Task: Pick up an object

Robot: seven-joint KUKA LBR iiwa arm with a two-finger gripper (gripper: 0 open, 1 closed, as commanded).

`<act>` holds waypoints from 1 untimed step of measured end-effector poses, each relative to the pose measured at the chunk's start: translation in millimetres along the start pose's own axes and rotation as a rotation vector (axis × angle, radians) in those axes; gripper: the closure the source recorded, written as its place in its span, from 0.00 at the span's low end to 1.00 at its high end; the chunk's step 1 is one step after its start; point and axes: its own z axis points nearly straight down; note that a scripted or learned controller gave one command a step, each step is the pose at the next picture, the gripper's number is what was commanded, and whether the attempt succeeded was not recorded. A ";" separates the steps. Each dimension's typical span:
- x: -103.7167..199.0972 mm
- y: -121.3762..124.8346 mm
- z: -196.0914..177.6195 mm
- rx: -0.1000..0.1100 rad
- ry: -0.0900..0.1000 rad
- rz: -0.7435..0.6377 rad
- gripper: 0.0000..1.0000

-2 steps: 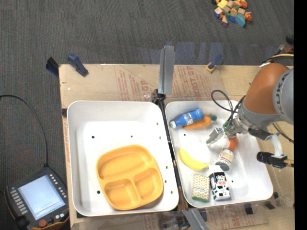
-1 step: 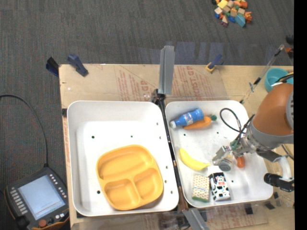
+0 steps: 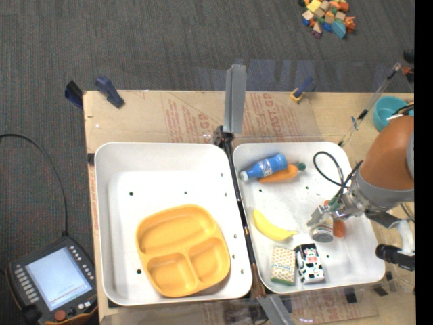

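On the table, two shallow white bins sit side by side. Within the left bin lies a yellow divided tray, set toward the near side, its three compartments facing up.

Across in the right bin are several small things. Near the far wall, a blue bottle lies on its side, and an orange carrot lies just beside it, the two touching along their length. Toward the middle of the bin lies a yellow banana, curved and flat on the floor. Near the front wall stand two small cartons next to each other: a green-and-cream box and a black-and-white cow-patterned carton, which appear to touch.

From the right, the arm reaches over this bin, its orange band above the grey wrist. A black cable loops out from the wrist over the bin floor. The gripper is low in the bin, right of the banana and just above the cow carton. Directly at its tip sit a small grey round object and a small red-orange object, close together. Whether the gripper is spread or closed cannot be told from this angle, nor whether either object is between its tips.

Beyond the table, on the grey carpet, lies a pile of coloured blocks. At the lower left sits a teach pendant with a lit screen.
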 end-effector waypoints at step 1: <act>90.6 24.2 -93.2 -0.004 -0.005 0.080 1.00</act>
